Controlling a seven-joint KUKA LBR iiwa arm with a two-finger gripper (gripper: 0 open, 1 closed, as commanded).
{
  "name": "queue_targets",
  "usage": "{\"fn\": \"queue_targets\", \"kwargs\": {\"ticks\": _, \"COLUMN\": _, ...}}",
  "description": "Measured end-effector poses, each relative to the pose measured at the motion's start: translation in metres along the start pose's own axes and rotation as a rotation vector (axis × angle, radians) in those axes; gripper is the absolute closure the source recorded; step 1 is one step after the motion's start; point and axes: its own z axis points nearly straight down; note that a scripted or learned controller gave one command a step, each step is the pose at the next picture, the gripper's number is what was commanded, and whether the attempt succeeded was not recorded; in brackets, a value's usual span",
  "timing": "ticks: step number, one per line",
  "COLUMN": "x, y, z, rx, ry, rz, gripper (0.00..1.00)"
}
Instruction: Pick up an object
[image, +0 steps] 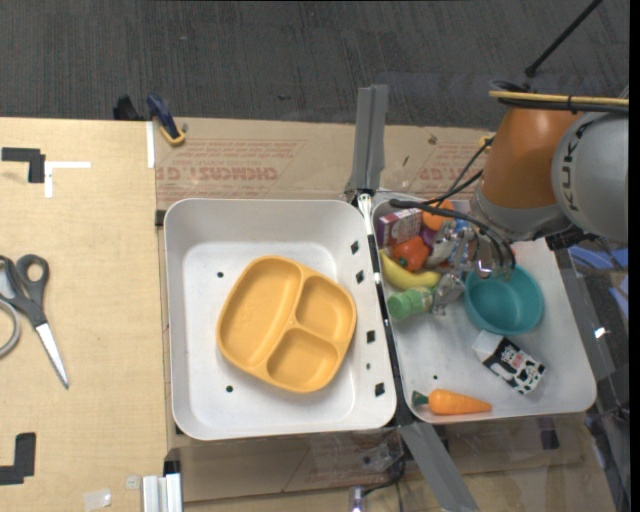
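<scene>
the arm (560, 165) reaches in from the right, its orange band above the far right corner of the right bin (560, 390). the gripper (462, 262) hangs low over the far left part of that bin, among a heap of toys; how far it is open cannot be told, and nothing is clearly seen in its grasp.

just beside the gripper lie a yellow banana (408, 274), a red piece (407, 252) and a purple carton (404, 221) near the bin's far left corner. a green piece (410, 303) lies against the left wall, just below the banana. a teal bowl (506, 303) sits right of the gripper, close to it or touching; which is unclear. a black-and-white box (513, 364) lies near the bowl toward the front, and an orange carrot (453, 403) rests along the front edge.

the left bin (190, 300) holds a yellow divided plate (287, 323) with 3 compartments, near its middle.

scissors (35, 310) lie at the worktop's left edge.
</scene>
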Motion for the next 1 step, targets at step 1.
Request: {"fn": "queue_targets", "kwargs": {"ticks": 1, "x": 0.0093, "y": -0.0715, "z": -0.1095, "rx": -0.003, "ry": -0.049, "rz": 0.062, "gripper": 0.00}}
